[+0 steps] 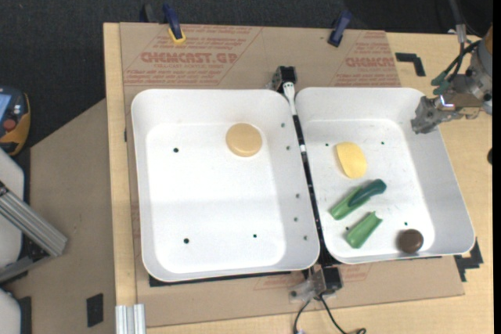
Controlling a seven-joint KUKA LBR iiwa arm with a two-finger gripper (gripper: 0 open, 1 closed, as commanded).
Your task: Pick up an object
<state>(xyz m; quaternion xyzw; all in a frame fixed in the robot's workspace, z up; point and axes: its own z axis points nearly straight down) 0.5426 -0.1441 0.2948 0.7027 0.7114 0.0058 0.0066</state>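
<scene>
1. Looking down from the camera view, we see two shallow white bins side by side on a cardboard-covered bench: the left bin and the right bin.
2. We find a round tan disc alone in the left bin, toward its far side.
3. We count four things in the right bin: a yellow oval piece near the middle, a dark green curved piece just in front of it, a lighter green block just beside that one, and a small brown round object near the front right corner.
4. We see the gripper at the far right edge of the right bin, above its rim and well apart from every object.
5. We cannot tell whether its fingers are spread or closed; nothing is visible between them.
6. We note two blue clamps on the far edge of the cardboard.
</scene>
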